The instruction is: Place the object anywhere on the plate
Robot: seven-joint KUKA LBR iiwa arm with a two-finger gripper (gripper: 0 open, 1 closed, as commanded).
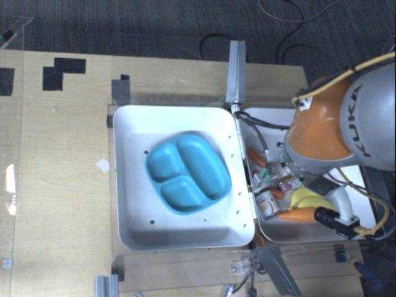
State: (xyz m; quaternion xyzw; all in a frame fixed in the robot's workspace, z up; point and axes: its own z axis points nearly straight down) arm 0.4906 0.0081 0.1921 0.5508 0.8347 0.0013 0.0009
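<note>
A blue plate (187, 171) with three compartments lies in the middle of the left white bin (133, 228), with nothing on it. My gripper (271, 179) hangs low over the left side of the right bin (272, 232), under the orange wrist band, among small toy foods. An orange carrot (296, 215) and a yellow banana-like piece (307, 198) lie just right of and below it. A red-orange piece (256, 159) lies by the bin's left wall. The arm hides most of the gripper and much of that bin.
A metal post (236, 73) stands upright between the bins at the back. Black and yellow cables (337, 223) trail over the right bin's front right corner. The wooden bench (55, 184) stretches out to the left of the bins.
</note>
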